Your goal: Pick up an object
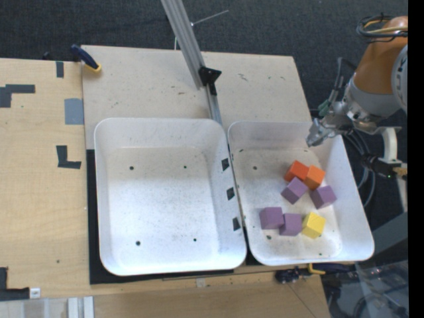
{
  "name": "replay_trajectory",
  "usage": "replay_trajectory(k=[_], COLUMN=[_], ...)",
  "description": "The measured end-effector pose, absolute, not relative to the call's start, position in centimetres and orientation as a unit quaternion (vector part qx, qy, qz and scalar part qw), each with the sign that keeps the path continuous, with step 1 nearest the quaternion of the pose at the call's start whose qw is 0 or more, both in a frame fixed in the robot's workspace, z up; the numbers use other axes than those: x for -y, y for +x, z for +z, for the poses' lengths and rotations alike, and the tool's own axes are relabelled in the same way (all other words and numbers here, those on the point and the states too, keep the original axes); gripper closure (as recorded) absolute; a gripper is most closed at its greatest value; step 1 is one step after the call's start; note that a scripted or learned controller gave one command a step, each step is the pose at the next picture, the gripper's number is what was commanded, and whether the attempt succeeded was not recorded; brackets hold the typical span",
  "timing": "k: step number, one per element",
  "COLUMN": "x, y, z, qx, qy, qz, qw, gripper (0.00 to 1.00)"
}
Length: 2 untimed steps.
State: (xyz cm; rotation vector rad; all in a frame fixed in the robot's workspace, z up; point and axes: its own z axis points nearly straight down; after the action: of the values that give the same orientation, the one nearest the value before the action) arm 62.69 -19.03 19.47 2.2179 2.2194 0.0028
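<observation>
Several small blocks lie in the right bin (265, 138): two orange blocks (305, 173), a purple block (295, 190) just below them, another purple block (323, 196) to the right, two purple blocks (279, 220) side by side lower down, and a yellow block (314, 224). My gripper (315, 138) hangs over the bin's far right corner, above and apart from the blocks. I see nothing between its tips.
The left bin (159, 131) sits beside the right one, with black clips (228, 191) on the shared rim. A slanted metal rail (189, 35) rises behind the bins. A blue and yellow clamp (86, 58) lies on the board at far left.
</observation>
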Motion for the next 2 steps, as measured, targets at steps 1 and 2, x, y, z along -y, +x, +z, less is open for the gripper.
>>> replay_trajectory(k=[1,2], x=[18.1,18.1], y=[63.5,63.5], z=[24.7,26.7], qx=[-0.708,-0.708], qy=[0.706,0.706], qz=[0.0015,0.0006], qw=[0.002,0.001], gripper=[1.00,1.00])
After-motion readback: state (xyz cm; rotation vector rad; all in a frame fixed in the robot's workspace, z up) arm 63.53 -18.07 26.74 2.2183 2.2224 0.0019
